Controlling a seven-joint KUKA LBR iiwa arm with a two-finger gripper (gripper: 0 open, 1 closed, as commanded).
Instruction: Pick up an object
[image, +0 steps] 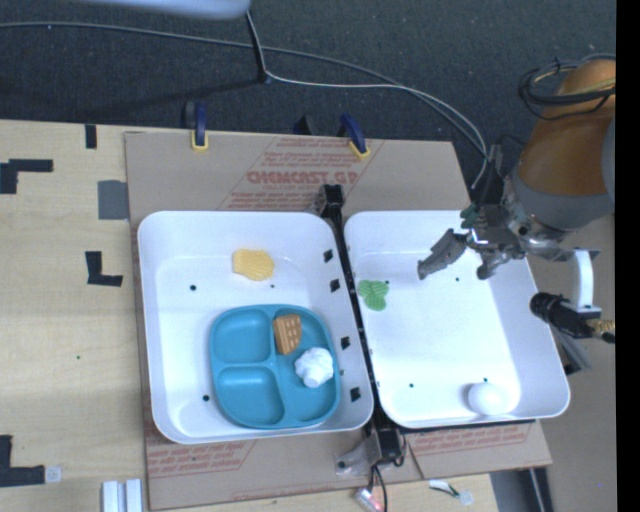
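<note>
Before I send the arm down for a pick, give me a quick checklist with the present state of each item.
1. Gripper carrying nothing: ok, the fingers are spread with nothing between them.
2. Gripper over the right bin: ok.
3. Target within the right bin: ok, green piece by the left wall, white ball near the front rim.
4. Gripper directly above a target: not ok, it is apart from both.
5. Height above the bin floor: cannot tell.

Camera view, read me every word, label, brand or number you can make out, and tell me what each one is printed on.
"CHEMCAST GP", in red, partly blurred, on the brown cardboard sheet under the bins.
More red print repeats across that sheet, too blurred to read.
</note>
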